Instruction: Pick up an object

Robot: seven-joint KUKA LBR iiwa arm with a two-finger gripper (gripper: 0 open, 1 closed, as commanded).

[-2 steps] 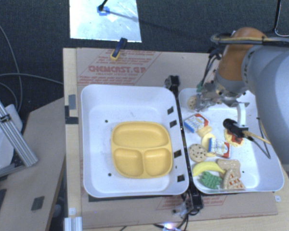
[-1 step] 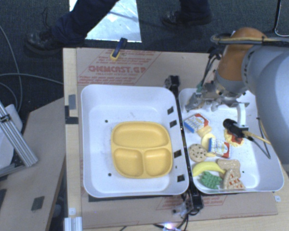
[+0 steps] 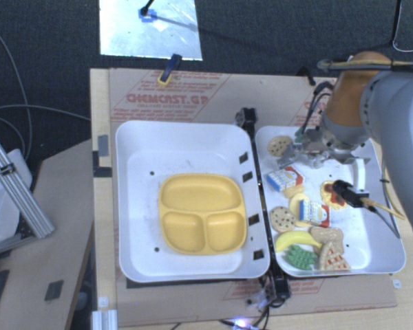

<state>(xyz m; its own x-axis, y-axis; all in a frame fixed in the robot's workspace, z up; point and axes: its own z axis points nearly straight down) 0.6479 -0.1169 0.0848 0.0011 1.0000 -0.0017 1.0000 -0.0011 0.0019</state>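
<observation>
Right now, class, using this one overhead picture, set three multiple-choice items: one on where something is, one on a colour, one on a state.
1. Where is the divided tray?
A. in the left bin
B. in the right bin
C. on the bench outside both bins

2. What colour is that tray?
A. blue
B. yellow
C. red

3. How does the tray stand?
A. upside down
B. stacked with toy food
C. right way up, its compartments bare

Answers:
1 A: it lies on the floor of the left bin.
2 B: it is yellow all over.
3 C: its three hollows face up, and the toy food, such as the banana, lies in the right bin.
</observation>
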